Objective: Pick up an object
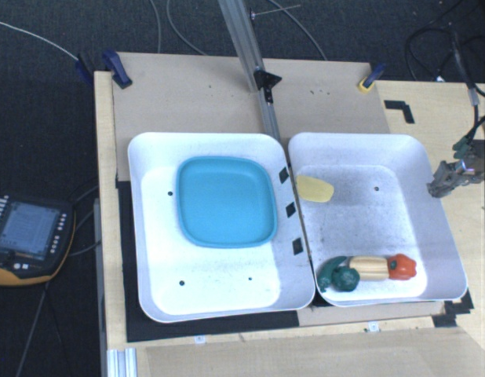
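In the right-hand shallow white plastic bin (431,210), three loose items are present. A pale yellow, flattish rounded piece (314,188) lies near the bin's inner wall, at its upper left. Along the near wall lies a row of three parts: a dark green rounded lump (337,276), a tan wooden-looking cylinder (369,268) and a small red-orange rounded piece (402,267). These touch end to end; whether they form one toy or separate pieces cannot be determined.

The left-hand shallow white plastic bin (148,210) holds a light blue, square plastic plate with rounded corners (227,201), lying flat.

The grey two-finger gripper (450,176) sits at the right rim of the right bin, well apart from every item. It carries nothing visible. Whether it is spread or pressed together cannot be told at this size.

Assessment: no pick is yet under way. The tan cylinder appears the soundest candidate: likely light and stiff, with parallel sides suiting a pinch across its middle, though a smooth round surface may roll or slip. The yellow piece lies low and offers little height. The blue plate looks rigid but too broad to span; only its raised edge offers purchase.
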`<state>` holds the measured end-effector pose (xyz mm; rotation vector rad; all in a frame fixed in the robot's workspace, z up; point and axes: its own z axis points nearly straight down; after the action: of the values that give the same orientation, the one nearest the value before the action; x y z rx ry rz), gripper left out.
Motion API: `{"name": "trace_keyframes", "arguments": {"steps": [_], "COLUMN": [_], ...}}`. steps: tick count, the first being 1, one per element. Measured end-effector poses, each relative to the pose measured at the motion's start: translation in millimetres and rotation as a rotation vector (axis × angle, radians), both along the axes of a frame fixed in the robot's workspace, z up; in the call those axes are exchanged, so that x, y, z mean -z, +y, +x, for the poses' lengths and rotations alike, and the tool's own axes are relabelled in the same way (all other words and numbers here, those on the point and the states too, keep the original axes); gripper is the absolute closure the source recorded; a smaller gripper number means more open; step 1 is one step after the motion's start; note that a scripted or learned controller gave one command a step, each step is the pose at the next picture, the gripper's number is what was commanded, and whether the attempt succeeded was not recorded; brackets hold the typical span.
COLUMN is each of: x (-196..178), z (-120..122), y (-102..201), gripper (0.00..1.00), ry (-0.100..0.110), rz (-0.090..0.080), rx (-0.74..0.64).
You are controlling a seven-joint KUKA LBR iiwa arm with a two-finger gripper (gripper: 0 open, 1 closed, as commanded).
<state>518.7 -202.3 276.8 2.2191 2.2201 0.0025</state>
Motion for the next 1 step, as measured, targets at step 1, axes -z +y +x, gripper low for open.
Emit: {"name": "trace_keyframes", "arguments": {"steps": [1], "x": [-2.1], "z": [-4.4], "y": [51.7], "gripper": [1.0], "ry": [0.002], "rz": [0.001], "rx": [-0.003]}}
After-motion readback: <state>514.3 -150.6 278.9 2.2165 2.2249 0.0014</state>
